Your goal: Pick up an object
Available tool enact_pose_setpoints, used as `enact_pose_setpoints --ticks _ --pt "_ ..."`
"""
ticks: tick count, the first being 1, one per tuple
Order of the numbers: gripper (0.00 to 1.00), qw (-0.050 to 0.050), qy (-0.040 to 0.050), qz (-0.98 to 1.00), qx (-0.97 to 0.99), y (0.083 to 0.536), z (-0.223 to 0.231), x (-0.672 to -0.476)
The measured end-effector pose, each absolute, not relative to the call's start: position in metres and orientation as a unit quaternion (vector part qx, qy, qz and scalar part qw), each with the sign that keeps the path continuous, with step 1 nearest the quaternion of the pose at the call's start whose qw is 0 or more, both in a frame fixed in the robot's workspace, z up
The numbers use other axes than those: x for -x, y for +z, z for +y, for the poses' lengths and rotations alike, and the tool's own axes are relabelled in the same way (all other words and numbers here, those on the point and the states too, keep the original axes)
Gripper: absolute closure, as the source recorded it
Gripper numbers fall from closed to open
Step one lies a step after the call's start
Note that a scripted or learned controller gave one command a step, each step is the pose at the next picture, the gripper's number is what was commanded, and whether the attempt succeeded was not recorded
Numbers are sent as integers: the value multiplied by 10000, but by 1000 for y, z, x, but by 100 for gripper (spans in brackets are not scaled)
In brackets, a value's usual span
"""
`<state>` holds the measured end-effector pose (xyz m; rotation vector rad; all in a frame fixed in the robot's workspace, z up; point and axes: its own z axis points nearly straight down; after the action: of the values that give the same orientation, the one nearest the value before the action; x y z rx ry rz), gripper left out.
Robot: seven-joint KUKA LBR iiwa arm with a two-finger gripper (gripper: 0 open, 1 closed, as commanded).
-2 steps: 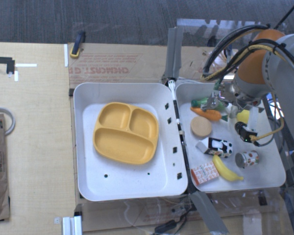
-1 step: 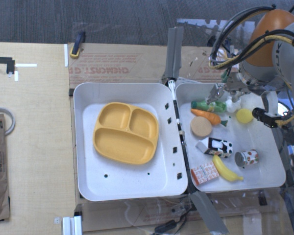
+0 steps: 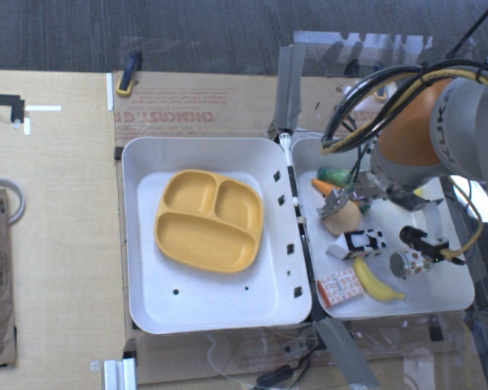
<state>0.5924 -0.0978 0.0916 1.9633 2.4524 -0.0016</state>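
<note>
Banana (image 3: 376, 282) and the other clutter sit loose in the right bin (image 3: 459, 299), handy for grabbing. Gripper (image 3: 335, 208) hovers over them; can't tell its state.

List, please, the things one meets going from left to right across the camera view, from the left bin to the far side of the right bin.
Yellow divided plate → red patterned card → banana → small tin can

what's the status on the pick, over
Gripper low in right bin, over tan object; grasp not confirmed. Banana, cow toy, carrot close around. Yellow plate in left bin.
</note>
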Motion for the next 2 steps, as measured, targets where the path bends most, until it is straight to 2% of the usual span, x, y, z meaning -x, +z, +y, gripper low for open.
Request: enact_pose_setpoints --ticks 1,2 --pt "0 7 -4 7795 -6264 192 -92 -570" --pt "0 6 -6 7618 -6479 92 -98 -598"
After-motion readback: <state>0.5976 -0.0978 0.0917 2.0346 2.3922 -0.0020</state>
